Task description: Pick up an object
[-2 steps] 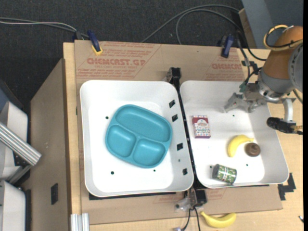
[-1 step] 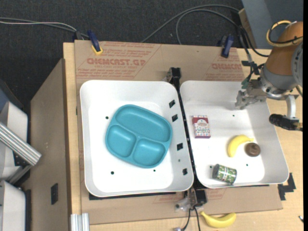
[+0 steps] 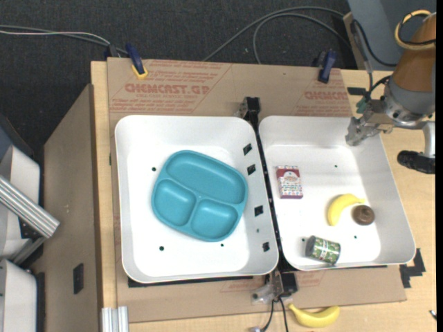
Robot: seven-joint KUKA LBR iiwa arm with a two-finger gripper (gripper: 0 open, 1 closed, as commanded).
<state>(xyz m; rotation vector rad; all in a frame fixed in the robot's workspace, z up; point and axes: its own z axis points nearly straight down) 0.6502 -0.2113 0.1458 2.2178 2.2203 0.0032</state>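
Grey arm (image 3: 415, 68) at right bin's (image 3: 387, 185) far corner — gripper (image 3: 358, 131) span unreadable, cannot tell | banana (image 3: 342, 207), can (image 3: 322, 249), card box (image 3: 288, 182) loose — each reachable | plate (image 3: 199, 195) in left bin (image 3: 131, 199)

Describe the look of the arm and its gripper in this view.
The arm has a grey casing with a glossy orange band above the wrist. Below it sits a silver-grey metal wrist ring, and the small grey metal gripper hangs from that. Thin dark cables run beside the wrist.
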